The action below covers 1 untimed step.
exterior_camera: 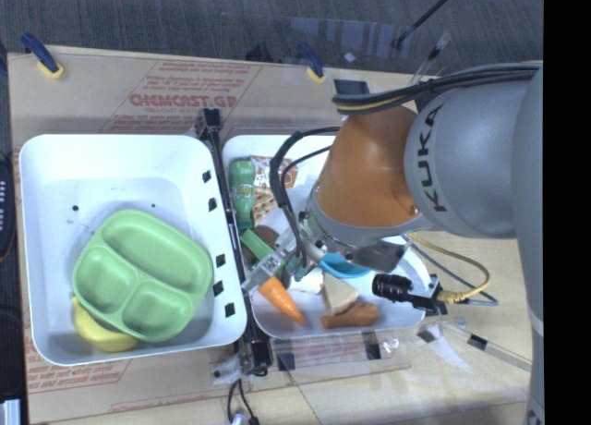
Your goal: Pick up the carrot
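Fingers' state we cannot tell (wrist hides them), gripper (294,268) just above the carrot (279,300); we should straddle its thick end.

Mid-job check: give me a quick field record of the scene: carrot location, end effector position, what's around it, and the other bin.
carrot: lying in the right bin, near its front-left corner
end effector: low in the right bin, just above the carrot
grasp: cannot tell from this view
neighbours: brown piece, pale wedge, blue item, green bottle
left bin: green divided plate over a yellow item
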Each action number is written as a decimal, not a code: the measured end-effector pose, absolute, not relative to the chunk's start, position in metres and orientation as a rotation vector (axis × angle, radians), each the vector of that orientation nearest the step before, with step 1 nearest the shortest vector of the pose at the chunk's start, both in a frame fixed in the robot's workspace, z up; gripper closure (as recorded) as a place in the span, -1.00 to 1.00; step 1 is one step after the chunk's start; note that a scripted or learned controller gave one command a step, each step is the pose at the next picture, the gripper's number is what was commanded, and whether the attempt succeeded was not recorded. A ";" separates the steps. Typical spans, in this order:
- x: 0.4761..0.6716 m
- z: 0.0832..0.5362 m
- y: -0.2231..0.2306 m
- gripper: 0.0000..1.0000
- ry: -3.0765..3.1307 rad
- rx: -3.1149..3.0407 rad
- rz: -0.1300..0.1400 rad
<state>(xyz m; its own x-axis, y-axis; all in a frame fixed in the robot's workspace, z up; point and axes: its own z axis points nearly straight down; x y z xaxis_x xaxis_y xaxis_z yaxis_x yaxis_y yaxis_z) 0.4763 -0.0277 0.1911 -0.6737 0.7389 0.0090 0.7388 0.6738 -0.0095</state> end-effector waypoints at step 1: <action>0.477 0.192 -0.030 -1.00 -2.643 -1.697 0.007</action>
